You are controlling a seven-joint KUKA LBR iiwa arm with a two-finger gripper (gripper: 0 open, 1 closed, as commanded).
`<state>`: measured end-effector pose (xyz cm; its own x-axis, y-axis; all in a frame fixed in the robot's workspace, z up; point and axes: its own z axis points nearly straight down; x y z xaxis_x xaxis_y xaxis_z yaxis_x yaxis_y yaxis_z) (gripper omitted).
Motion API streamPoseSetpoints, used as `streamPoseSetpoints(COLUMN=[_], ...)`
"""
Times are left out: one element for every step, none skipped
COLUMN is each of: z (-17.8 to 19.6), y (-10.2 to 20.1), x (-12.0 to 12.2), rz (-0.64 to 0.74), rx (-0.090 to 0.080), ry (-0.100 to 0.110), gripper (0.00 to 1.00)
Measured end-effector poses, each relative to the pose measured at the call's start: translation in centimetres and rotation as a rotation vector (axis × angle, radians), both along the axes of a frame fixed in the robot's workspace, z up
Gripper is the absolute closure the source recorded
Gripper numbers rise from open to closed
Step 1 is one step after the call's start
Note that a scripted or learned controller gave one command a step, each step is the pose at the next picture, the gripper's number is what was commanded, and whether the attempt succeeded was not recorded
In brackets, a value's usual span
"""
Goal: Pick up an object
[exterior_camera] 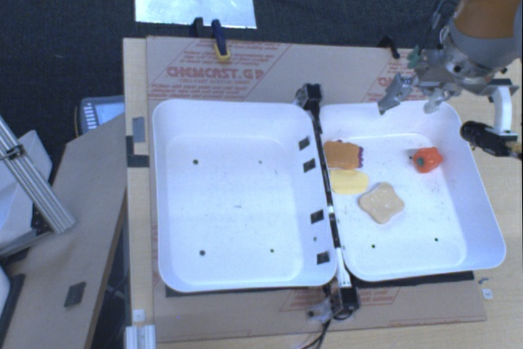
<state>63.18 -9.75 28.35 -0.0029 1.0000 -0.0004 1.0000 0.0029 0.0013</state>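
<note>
Gripper [414, 96] hangs over right bin [482, 212] at its 12 o'clock rim, fingers apart, holding nothing. Tomato [426, 159] lies at the bin's 2 o'clock; orange slice [342, 154], yellow piece [349, 181] and toast [381, 203] cluster toward 9 o'clock. Left bin [176, 176] sits beside.

In the right bin [458, 245] the orange piece [342, 154], yellow slice [350, 182] and tan toast [382, 203] crowd the divider side, the red piece [426, 159] sits apart, with bare floor along the near rim.
</note>
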Motion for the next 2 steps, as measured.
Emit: streamPoseSetpoints(z=[1.1, 2.2], y=[6.8, 6.4], x=[-0.2, -0.1], rz=[0.008, 0.004], rx=[0.002, 0.001], ry=[-0.002, -0.004], gripper=[0.0, 1.0])
